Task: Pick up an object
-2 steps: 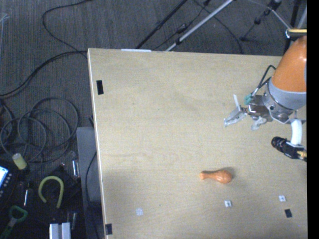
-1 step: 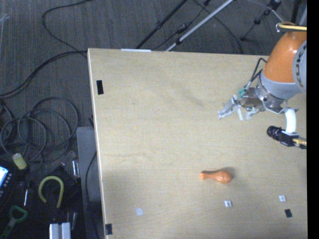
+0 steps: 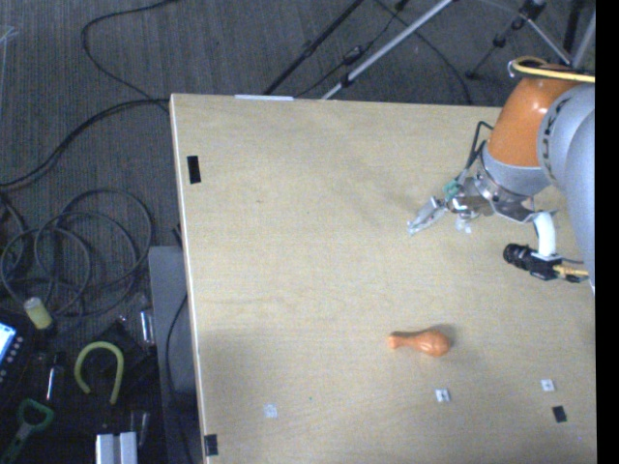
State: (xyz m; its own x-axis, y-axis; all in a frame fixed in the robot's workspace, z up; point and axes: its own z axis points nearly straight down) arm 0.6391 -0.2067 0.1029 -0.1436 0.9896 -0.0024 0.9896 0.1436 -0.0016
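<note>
An orange drumstick-shaped object (image 3: 422, 342) lies on its side on the tan bench top (image 3: 290, 259), right of the middle and toward the front. My gripper (image 3: 417, 224) hangs over the bench's right part, well behind the orange object and apart from it. It points left and down. Its pale fingers come together in one tip with nothing between them. The grey arm with its orange band (image 3: 527, 129) comes in from the right.
Small white tags (image 3: 442, 394) and black marks (image 3: 193, 169) dot the bench surface. A black fitting (image 3: 532, 258) juts from the arm at the right. Left of the bench edge, cables (image 3: 77, 249) and tools lie on the floor. Tripod legs (image 3: 406, 27) stand behind the bench.
</note>
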